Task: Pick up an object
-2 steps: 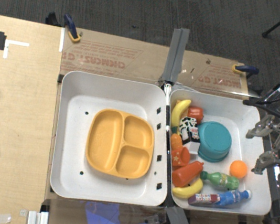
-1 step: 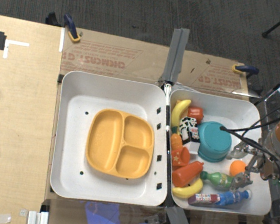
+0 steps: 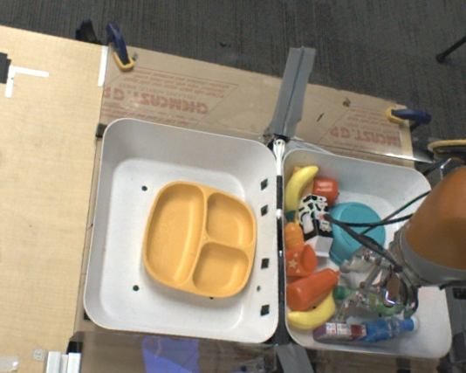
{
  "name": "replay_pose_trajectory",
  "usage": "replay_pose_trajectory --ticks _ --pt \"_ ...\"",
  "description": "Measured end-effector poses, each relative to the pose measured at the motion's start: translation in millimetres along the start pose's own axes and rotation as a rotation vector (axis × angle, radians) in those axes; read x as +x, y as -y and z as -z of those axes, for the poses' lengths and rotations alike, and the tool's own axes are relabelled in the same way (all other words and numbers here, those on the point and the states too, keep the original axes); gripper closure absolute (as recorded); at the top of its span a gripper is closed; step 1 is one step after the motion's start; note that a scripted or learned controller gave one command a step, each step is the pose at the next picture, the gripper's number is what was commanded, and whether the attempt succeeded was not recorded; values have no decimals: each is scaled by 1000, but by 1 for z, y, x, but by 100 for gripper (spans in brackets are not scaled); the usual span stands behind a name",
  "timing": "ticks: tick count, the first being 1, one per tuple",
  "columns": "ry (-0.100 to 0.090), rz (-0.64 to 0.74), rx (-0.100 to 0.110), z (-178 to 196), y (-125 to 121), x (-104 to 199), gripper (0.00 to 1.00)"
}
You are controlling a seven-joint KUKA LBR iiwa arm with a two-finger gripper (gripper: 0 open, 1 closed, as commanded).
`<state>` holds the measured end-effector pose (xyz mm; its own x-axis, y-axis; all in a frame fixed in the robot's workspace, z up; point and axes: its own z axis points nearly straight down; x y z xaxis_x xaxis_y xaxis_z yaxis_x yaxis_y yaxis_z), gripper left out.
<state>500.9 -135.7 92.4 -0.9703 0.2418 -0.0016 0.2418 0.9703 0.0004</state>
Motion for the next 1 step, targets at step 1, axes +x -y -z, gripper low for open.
replay_pose_trajectory --ticks 1 --pt "3 -152 0 0 -31 30 0"
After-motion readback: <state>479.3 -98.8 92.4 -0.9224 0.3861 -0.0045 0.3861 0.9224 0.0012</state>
